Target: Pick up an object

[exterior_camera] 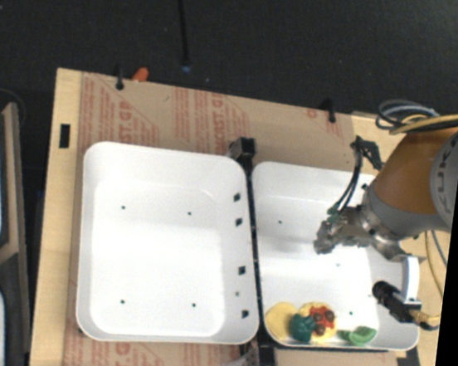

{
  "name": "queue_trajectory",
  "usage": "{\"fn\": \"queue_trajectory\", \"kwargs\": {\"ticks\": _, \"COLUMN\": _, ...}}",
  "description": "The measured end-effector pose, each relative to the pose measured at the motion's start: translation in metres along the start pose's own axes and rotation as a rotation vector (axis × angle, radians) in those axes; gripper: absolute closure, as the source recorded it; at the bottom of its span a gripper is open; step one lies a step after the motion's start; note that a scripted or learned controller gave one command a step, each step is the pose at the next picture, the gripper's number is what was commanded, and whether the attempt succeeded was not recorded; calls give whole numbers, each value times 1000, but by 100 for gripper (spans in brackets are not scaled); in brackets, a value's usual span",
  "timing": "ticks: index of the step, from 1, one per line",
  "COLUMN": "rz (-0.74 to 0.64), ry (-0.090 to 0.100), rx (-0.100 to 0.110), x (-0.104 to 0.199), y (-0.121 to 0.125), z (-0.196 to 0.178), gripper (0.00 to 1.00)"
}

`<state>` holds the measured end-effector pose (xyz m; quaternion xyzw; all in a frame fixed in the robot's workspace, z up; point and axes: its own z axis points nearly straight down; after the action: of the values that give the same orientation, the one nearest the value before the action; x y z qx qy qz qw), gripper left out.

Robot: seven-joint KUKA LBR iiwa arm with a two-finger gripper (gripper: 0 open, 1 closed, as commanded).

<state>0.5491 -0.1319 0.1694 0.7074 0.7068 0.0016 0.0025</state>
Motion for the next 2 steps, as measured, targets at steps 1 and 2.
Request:
{"fn": "queue_trajectory", "kwargs": {"ticks": 1, "rz": -1, "ry": 0, "rx": 1, "x": 0, "y": 0, "z": -42, "gripper": 100}}
{"fn": "queue_trajectory", "kwargs": {"ticks": 2, "rz": -1, "ry": 0, "rx": -1, "x": 4, "y": 4, "z": -104, "gripper": 100}}
